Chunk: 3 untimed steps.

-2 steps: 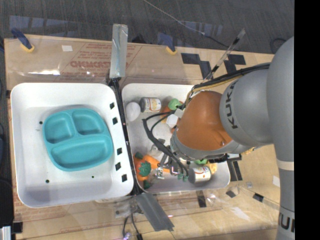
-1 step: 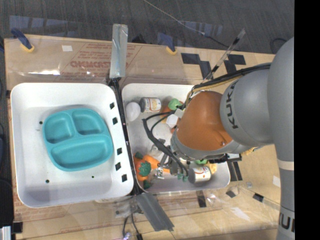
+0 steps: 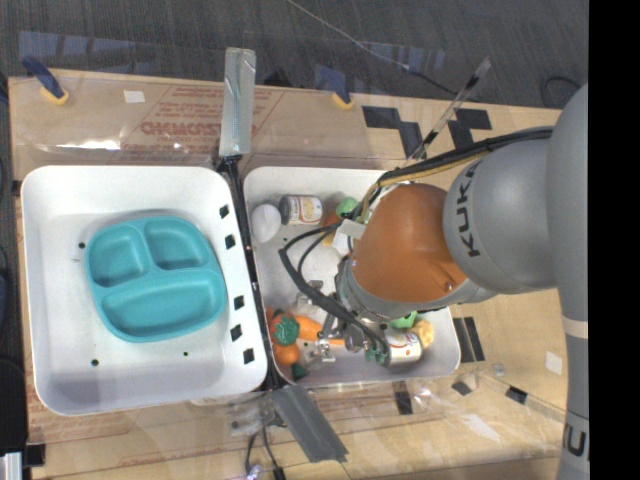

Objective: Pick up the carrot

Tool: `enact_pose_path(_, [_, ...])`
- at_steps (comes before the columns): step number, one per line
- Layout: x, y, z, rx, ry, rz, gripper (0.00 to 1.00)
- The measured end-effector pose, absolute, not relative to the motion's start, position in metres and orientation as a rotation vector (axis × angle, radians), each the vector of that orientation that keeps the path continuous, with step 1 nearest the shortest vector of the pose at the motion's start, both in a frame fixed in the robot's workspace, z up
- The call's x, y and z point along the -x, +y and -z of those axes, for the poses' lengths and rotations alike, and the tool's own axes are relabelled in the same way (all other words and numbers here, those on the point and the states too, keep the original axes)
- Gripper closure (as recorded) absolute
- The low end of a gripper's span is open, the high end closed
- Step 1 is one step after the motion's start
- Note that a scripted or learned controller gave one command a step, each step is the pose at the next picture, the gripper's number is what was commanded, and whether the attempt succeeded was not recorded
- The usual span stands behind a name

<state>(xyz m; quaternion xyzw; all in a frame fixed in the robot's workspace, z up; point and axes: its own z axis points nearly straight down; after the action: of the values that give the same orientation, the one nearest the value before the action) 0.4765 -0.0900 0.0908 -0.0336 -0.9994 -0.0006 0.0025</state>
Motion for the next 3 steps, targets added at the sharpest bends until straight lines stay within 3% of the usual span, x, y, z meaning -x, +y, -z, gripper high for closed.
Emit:
enact_pose_path(1, [-0.477, -0.093, -0.092, -0.175, -3.135, 0.001, 0.0])
enact_pose_path(2, [-0.492, -0.099, -0.097, -1.172, -2.933, -0.021, 0.0])
enact_pose_path(3, [-0.487, -0.1, -0.1, -1.345, -2.858, -0.018, 0.0])
